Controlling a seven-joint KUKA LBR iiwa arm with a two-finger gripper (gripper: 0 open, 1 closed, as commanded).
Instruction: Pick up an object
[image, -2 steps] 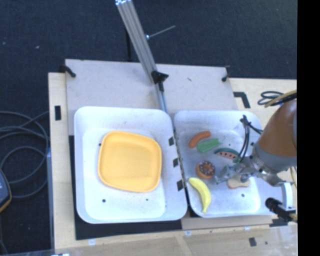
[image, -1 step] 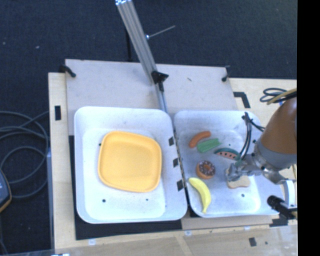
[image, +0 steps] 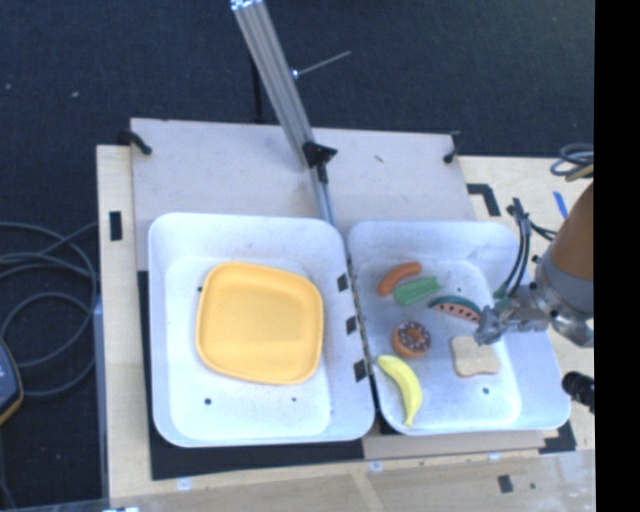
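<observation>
Left bin (image: 170, 300): I see a shallow white tray with rounded corners, smooth and a little speckled. A yellow plate (image: 260, 322) lies flat in it, squarish with soft corners and a raised rim, matte like plastic.
Right bin (image: 530, 400): same white tray, touching the left one along a middle seam. It holds the toy food, all small and plastic-looking.
Sausage (image: 398, 277): orange-red, curved, near the bin's far side.
Green piece (image: 416, 291): elongated, lying just beside the sausage, touching it as far as I can tell.
Watermelon slice (image: 455, 306): thin wedge, red with a green edge, right of the green piece.
Doughnut (image: 411, 339): round, brown with coloured specks, near the bin's centre.
Banana (image: 402, 386): yellow, curved, at the near-left corner.
Toast slice (image: 474, 358): pale tan, flat, bread-shaped.
Gripper (image: 488, 331): low in the right bin, over the toast's far edge, beside the watermelon. I cannot tell how its jaws stand.
Arm (image: 572, 262): grey with an orange band, entering from the right.
</observation>
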